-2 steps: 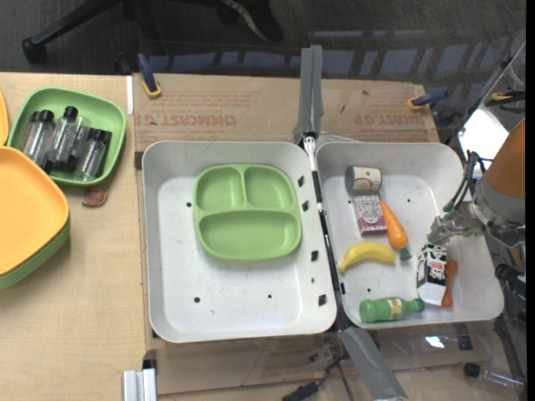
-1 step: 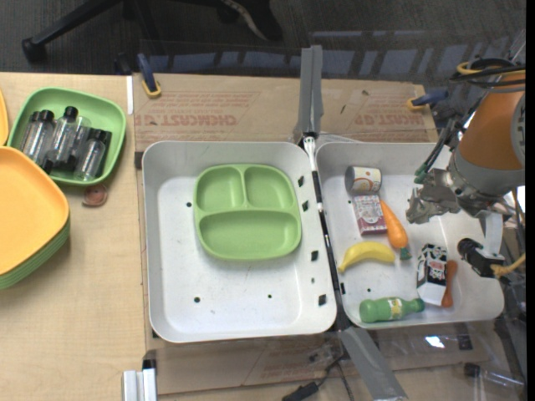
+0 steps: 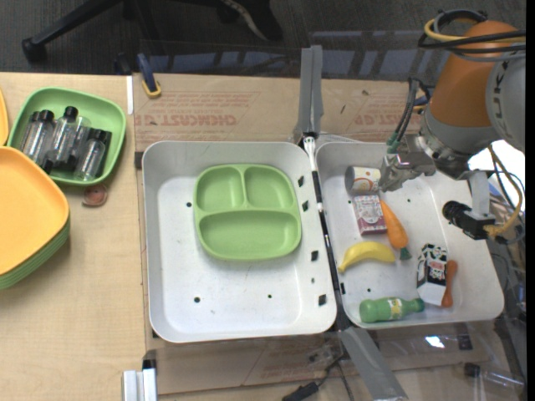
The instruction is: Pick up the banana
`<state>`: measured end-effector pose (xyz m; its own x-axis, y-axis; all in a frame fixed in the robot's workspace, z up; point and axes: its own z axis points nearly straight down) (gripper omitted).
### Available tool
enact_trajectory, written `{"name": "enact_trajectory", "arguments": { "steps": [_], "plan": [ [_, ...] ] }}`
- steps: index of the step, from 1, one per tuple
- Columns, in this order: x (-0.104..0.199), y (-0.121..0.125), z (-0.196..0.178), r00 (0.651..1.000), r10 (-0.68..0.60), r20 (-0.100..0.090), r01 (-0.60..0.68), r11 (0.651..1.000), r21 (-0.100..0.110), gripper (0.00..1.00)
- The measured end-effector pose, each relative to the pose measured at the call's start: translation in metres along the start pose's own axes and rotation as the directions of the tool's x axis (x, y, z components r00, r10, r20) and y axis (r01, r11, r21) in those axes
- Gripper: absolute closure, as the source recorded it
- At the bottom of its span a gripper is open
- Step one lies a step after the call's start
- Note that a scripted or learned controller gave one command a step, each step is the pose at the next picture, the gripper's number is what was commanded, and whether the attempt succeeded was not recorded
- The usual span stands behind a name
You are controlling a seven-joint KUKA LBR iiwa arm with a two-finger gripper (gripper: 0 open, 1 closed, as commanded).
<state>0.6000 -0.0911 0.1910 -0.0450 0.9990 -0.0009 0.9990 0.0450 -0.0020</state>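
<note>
Yellow and curved, lying in the right bin (image 3: 483, 249) close to its left wall, a little forward of the middle: banana (image 3: 368, 255), not yet touched. Just beside its right end, an orange carrot (image 3: 394, 228); behind it, toward the back edge, a pink packet (image 3: 368, 214) and a small cup (image 3: 364, 178). Toward the front edge, a green bottle (image 3: 391, 309); near the right wall, a milk carton (image 3: 432, 276). Over in the left bin (image 3: 175, 291), a green divided plate (image 3: 247, 211).

Judged as the approach step, nothing lifted yet. Hovering over the back of the right bin, near the cup and well apart from the banana: gripper (image 3: 393, 174). Cannot tell whether spread or closed; too small and dark to read, and nothing seen held.

Calls next for a move toward the front-left of the bin, then a descent centred on the banana's middle, closing across its narrow width. Worth minding the carrot, near enough to be nudged or caught along with it.

Reaching in from the right, orange band high above the back right corner, wrist angled down and leftward into the bin.
</note>
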Motion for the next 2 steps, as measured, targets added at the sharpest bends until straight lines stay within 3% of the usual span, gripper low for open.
{"name": "enact_trajectory", "arguments": {
  "steps": [1, 2],
  "plan": [
    [-0.064, 0.011, 0.008, 0.993, -0.114, 0.001, 0.114, 0.993, -0.002, 1.0],
    [-0.132, -0.005, -0.006, 0.927, -0.374, 0.003, 0.374, 0.927, -0.003, 1.0]
  ]
}}
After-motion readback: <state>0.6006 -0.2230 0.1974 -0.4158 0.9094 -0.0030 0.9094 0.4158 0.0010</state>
